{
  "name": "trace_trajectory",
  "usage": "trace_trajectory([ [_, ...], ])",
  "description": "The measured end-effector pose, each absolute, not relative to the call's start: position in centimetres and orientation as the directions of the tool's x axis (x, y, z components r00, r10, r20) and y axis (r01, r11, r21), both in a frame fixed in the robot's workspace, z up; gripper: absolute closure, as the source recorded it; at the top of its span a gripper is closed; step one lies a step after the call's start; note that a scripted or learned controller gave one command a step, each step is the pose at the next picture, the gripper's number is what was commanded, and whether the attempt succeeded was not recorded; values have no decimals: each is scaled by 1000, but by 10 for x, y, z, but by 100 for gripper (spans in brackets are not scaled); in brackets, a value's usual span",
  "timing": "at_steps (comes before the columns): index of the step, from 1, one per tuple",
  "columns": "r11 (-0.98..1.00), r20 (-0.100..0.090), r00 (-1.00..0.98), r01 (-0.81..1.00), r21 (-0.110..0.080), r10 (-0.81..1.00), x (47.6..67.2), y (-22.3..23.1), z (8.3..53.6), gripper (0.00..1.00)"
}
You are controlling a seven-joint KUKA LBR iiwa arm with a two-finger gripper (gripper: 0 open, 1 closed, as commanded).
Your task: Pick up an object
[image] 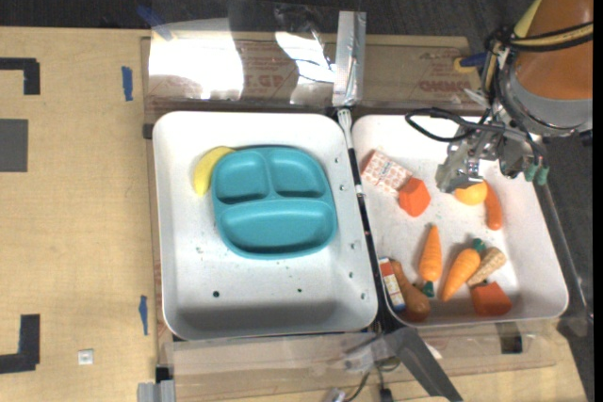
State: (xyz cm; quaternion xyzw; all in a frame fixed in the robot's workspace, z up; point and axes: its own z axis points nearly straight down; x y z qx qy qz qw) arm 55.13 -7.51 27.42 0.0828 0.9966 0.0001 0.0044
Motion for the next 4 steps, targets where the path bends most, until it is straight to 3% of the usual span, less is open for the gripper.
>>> trace_trajectory([
  [1,986,-9,-986,165,1,165,551,-75,275,0],
  [2,993,-14,-992,122,0,122,556,-110,99,0],
  [3,986,-12,-986,165,0,165,483,-122,90,0],
  [4,987,-29,-986,163,0,163,487,-122,103,100],
])
